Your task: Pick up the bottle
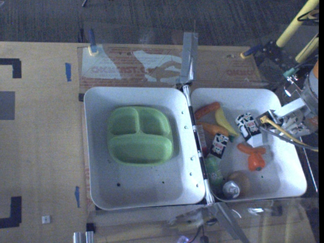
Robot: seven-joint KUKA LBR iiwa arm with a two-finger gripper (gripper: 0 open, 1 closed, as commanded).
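Observation:
The bottle (214, 170) is green and lies along the left wall of the right bin (291, 178), near its front. A silver can (231, 189) and a brown rounded item (241, 178) sit just right of the bottle's lower end. My gripper (297, 122) hangs over the right rim of the right bin, well to the right of the bottle and farther back. Nothing shows between it and the bottle but the toys on the bin floor.
The right bin also holds a banana (225, 121), an orange sausage-shaped toy (207, 109), two cow-patterned blocks (246, 124) (219, 145), a carrot (251, 148) and an orange pepper (256, 161). A green divided plate (140, 134) lies in the left bin (101, 186).

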